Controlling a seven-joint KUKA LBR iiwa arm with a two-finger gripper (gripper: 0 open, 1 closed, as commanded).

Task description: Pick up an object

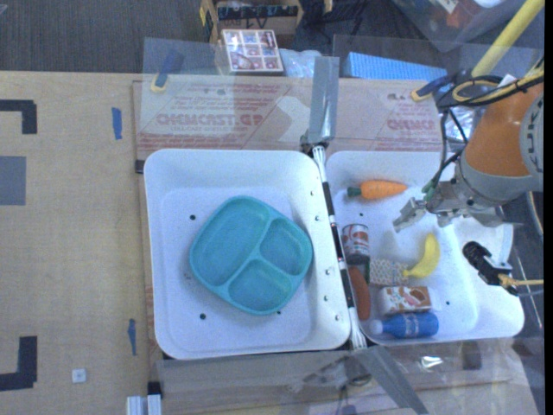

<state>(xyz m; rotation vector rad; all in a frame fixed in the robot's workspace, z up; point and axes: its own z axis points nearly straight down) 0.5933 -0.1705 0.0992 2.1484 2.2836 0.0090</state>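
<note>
Camera view: pincer (421, 210) hangs over the right bin (510, 314), fingers spread apart, nothing between them. Nearest candidate is the banana (425, 258), lying just below the pincer on the bin floor, close to a small patterned packet (385, 271). The carrot (380, 189) lies near the bin's upper-left corner, apart from the rest. Judgement: banana is likely a light, stiff plastic toy with a smooth, curved skin, so it may slip; best taken across its narrow middle. Left bin (164, 188) carries a teal divided plate (251, 254).
</note>
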